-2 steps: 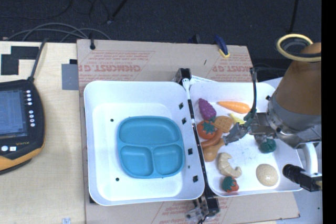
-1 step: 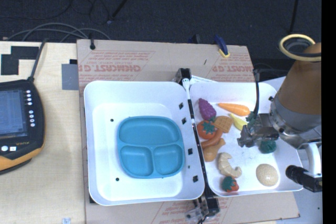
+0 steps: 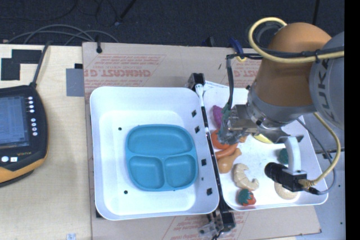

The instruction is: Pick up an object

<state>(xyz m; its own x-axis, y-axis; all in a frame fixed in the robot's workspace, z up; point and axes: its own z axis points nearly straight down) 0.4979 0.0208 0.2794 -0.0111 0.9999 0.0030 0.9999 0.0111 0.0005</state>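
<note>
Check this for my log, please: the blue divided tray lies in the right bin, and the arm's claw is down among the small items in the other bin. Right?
One error: the blue divided tray lies in the left bin, as the camera view shows. The rest stands: the claw is down among the small items in the right bin.

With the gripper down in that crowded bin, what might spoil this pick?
1. The gripper sits over a tight cluster: an orange piece, a purple piece and a tan piece lie close together, so it may catch two or none.
2. It works near the bin wall, which a finger might clip.
</note>
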